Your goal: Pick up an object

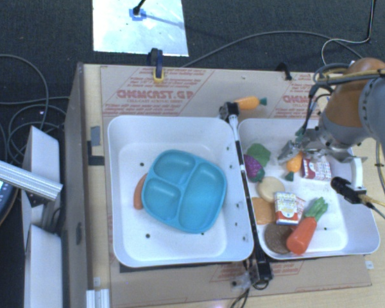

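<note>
In the right bin (366, 236), the gripper (294, 151) hangs directly over a small orange piece (294, 164), near the bin's top left; jaws' state cannot be told.

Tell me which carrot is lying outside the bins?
The small carrot on the cardboard behind the bins. The bigger carrot with leafy green top lies inside the right bin, near its front.
</note>
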Controlling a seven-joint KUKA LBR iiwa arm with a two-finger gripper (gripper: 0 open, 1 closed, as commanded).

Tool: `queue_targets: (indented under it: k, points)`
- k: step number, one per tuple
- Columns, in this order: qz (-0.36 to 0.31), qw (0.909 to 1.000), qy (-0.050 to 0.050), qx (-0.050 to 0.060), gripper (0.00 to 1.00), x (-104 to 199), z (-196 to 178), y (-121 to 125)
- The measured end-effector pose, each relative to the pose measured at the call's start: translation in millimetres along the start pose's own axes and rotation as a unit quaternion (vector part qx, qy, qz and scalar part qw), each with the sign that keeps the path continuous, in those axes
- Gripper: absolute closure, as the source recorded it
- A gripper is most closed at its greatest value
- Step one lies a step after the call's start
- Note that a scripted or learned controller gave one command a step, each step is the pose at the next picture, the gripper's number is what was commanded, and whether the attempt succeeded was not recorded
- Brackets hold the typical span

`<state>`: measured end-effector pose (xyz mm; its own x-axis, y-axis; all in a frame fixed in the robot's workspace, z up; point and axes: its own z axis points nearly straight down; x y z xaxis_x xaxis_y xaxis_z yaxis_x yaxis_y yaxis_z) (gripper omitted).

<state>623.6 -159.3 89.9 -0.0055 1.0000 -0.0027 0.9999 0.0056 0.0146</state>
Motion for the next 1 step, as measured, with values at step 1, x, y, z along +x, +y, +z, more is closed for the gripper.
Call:
queue_targets:
  k: [1]
  points:
    - [-0.001,1.0000,-0.002,-0.003,1.00,-1.8,-12.5,1.6]
